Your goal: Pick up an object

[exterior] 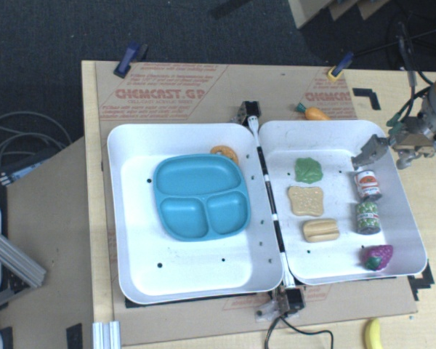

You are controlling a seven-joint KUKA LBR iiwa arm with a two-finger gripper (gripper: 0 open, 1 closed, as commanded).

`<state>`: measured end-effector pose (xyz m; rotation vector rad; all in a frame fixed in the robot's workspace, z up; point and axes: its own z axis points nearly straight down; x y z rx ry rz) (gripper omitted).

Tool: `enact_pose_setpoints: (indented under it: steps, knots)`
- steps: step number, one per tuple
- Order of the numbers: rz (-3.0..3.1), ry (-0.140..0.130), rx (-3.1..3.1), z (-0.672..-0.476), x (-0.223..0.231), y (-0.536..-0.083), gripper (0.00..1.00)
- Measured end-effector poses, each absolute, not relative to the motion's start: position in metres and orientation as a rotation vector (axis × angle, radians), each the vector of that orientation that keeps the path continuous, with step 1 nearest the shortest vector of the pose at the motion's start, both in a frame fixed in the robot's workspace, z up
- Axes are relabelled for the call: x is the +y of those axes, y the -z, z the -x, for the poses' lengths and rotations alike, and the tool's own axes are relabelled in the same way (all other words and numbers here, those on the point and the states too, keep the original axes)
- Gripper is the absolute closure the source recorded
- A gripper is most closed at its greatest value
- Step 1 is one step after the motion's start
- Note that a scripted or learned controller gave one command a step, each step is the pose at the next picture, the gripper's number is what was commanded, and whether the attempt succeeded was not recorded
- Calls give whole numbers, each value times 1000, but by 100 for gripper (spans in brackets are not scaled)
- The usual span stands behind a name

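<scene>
In the right bin, far side: a small tin can with a red label (368, 184) lies close to the right wall of the shallow white right-hand bin (334, 133), just below the gripper
Beside the can: a small can with a green speckled label (367, 217) sits just in front of it, and a magenta toy berry with a green leaf (376, 257) lies nearer still, in the front right corner
Further left in that bin: a green crinkled toy lettuce leaf (308, 170), a tan toy slice of toast (306, 201) and a light brown toy bread roll (320, 230) form a column, near one another but apart from the cans
Gripper: the two-finger gripper (386, 155) hangs over the bin's far right corner; its grey fingers (368, 151) stand apart with nothing between them, the left one just above the red-label can, and whether it touches cannot be told
Left bin: the shallow white left-hand bin (131, 217) holds a blue plastic three-compartment plate (201, 196), with a small orange-brown ring-shaped toy (224, 153) at its far edge
Outside the bins: a small orange toy carrot (314, 113) lies on the printed brown board (160, 93) behind the right bin, and a yellow toy banana (373, 334) lies at the front right
</scene>
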<state>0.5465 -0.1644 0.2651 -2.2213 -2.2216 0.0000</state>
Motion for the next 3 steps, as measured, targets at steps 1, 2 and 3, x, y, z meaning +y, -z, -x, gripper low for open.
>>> enact_pose_setpoints:
  steps: [1,2,3]
  knots:
    - [2221,-2,-2219,-586,-218,-137,0]
    - [2220,-1,-2220,-563,-211,-84,0]
    - [2223,1,-2222,-564,-211,-95,100]
